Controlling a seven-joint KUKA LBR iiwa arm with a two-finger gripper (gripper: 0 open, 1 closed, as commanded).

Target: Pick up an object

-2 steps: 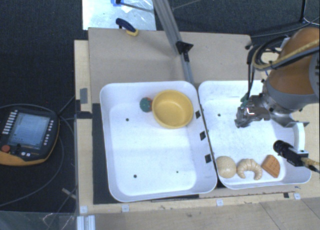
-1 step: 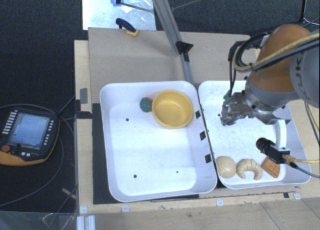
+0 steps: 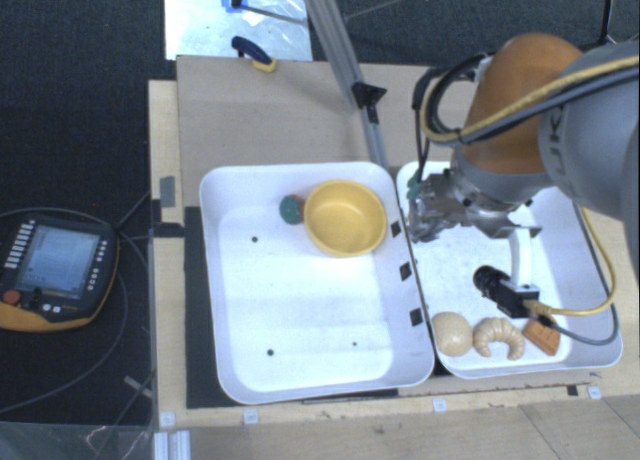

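My gripper [image 3: 422,216] hangs low over the right bin [image 3: 585,248], close to its left wall and near the divide between the two bins. A beige egg-shaped object [image 3: 451,333], a tan croissant-shaped object [image 3: 500,337] and a small orange block [image 3: 541,336] lie in a row along the right bin's front edge, well in front of the gripper. In the left bin [image 3: 300,328] a yellow bowl [image 3: 345,217] stands at the back right, with a small dark green object [image 3: 291,209] touching its left side. Nothing shows between the gripper's tips.
The arm's grey body and orange band [image 3: 520,98] cover the back of the right bin. A metal pole [image 3: 345,58] slants over the bench behind the bins. A teach pendant [image 3: 55,268] lies on the floor at the left.
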